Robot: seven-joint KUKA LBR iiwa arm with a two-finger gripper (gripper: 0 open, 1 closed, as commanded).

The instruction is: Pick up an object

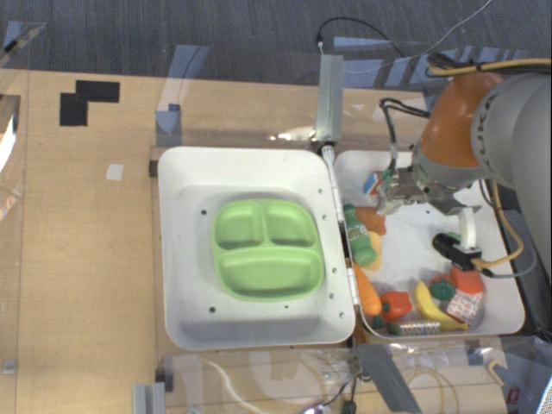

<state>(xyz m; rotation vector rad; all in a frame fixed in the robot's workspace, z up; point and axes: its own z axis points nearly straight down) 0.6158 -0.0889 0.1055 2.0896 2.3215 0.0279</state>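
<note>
Small blue-red object just beside pincer in right bin; pincer state unclear

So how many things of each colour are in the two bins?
Green: 3 (plate, bottle toy, small green toy)
Orange: 2 (carrot, orange chunk)
Red: 2 (red toy, red-and-white carton)
Yellow: 1 (banana)
Mixed colours: 2 (striped bar, blue-and-red piece)
Total: 10
</note>
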